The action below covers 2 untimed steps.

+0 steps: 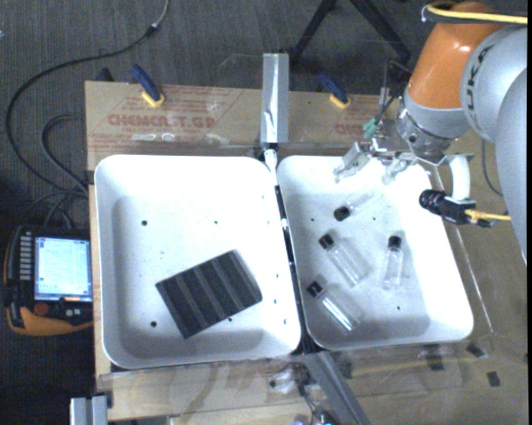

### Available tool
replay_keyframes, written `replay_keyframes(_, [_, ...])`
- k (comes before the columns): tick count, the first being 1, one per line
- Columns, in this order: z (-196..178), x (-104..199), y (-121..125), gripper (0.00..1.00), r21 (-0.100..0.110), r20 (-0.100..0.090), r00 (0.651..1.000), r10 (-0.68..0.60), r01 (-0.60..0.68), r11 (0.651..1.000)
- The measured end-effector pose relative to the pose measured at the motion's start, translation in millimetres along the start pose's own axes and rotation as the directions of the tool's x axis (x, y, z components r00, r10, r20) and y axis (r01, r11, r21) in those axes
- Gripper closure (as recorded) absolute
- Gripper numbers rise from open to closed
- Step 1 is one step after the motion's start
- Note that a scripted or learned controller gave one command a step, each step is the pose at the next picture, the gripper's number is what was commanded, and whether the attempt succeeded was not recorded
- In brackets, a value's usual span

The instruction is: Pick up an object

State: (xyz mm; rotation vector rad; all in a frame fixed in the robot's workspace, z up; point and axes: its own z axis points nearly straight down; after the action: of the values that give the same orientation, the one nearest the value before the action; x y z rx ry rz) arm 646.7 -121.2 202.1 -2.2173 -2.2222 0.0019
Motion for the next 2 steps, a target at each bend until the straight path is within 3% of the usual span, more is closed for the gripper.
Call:
replay_keyframes(1, [107,-13,-27,0.0,-0.001,0.0,1.0,0.009,-0.009,1.0])
replay_keyframes(2, [112,-4,-58,0.0,-0.016,0.006,1.0,-0.013,0.013,1.0])
